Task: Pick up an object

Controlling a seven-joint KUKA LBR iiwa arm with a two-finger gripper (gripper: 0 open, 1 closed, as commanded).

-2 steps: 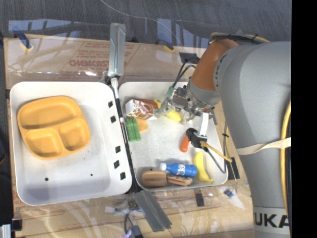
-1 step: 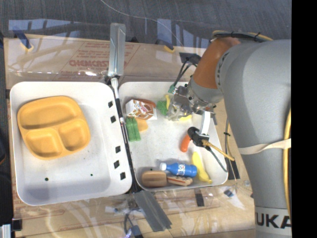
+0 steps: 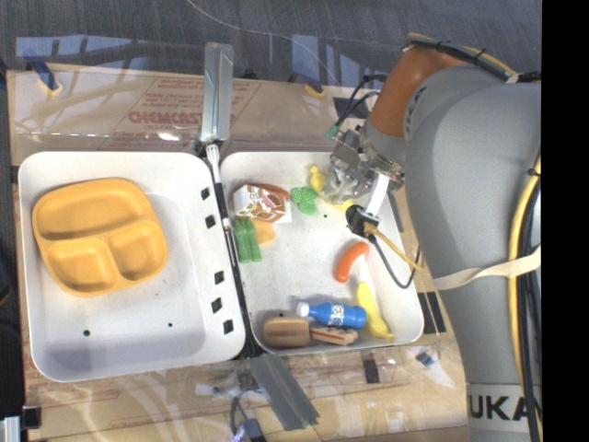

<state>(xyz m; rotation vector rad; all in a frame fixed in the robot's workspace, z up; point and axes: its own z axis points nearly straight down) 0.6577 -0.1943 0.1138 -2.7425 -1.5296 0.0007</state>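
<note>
The table (image 3: 110, 118) carries two shallow white bins side by side — the left bin (image 3: 55, 357) and the right bin (image 3: 276, 168) — their inner rims touching.

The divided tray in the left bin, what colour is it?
Yellow-orange: the divided tray in the left bin shows plainly in the camera view.

Small yellow plastic item (image 3: 317, 179): lies at the far side of the right white bin (image 3: 405, 330), just beside the green leafy plastic piece (image 3: 305, 199).
</note>
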